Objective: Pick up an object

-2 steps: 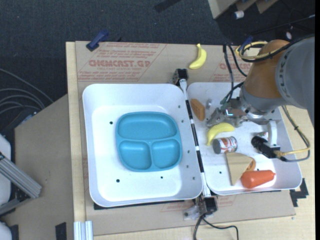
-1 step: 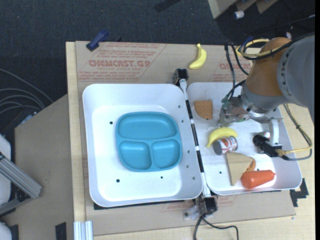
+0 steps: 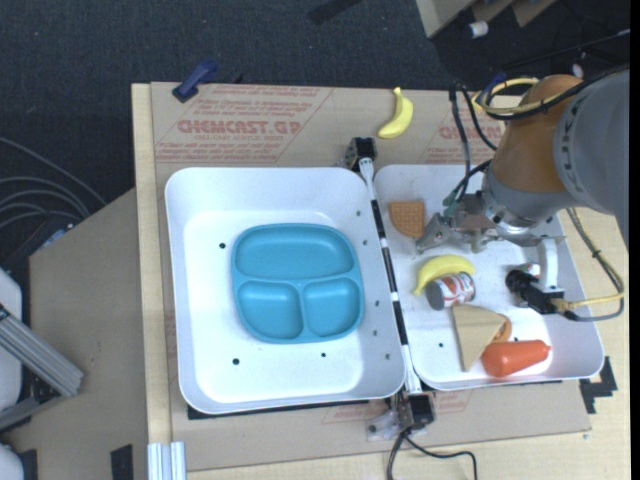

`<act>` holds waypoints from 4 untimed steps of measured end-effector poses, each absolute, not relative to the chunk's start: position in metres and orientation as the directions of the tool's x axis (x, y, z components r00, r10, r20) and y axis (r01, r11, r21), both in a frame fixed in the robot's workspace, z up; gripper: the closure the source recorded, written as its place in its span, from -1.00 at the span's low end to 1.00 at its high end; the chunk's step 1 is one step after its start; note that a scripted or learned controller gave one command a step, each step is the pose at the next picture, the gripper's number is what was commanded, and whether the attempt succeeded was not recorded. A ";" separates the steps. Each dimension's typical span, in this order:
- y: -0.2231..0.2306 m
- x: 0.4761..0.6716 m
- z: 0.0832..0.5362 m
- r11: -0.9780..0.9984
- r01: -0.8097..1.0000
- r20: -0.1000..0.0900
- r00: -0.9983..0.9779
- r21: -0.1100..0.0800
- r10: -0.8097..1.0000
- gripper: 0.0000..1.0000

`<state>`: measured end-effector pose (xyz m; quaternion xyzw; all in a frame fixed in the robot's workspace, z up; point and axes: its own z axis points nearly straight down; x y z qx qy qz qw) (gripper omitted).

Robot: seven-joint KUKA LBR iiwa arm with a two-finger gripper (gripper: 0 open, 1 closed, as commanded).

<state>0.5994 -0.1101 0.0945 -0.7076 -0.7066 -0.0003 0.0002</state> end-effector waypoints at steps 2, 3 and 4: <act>-0.108 0.662 0.095 0.001 1.000 0.000 -0.001 -0.003 1.000 1.00; -0.058 0.667 0.187 0.002 1.000 0.001 -0.002 0.003 1.000 1.00; -0.022 0.614 0.234 0.002 1.000 0.001 -0.002 -0.002 1.000 1.00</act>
